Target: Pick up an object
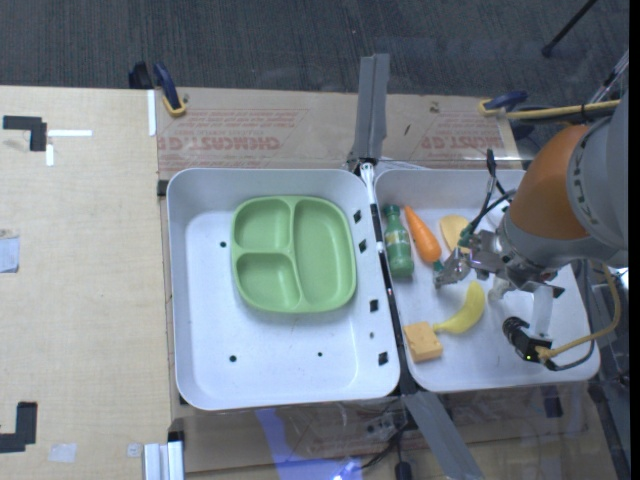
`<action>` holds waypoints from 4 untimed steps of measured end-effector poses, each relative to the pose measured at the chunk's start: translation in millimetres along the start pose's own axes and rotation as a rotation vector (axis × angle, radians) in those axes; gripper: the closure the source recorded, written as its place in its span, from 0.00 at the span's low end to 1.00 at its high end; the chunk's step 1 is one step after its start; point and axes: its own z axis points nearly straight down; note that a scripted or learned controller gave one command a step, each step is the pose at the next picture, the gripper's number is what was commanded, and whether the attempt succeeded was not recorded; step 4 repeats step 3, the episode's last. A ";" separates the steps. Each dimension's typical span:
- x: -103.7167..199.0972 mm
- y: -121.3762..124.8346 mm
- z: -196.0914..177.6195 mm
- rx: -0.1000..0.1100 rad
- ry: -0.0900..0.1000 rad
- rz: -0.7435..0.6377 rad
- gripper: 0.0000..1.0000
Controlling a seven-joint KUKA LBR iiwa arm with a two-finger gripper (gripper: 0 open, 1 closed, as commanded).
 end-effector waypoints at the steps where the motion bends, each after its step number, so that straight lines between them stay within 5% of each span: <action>1: -21.1 -16.3 0.2 0.001 0.001 -0.198 0.00; 2: -22.0 -16.7 -8.0 0.003 0.001 -0.195 1.00; 3: 53.7 -5.6 -99.8 0.000 -0.001 -0.115 1.00; 4: 53.7 -5.6 -99.8 0.000 -0.001 -0.115 1.00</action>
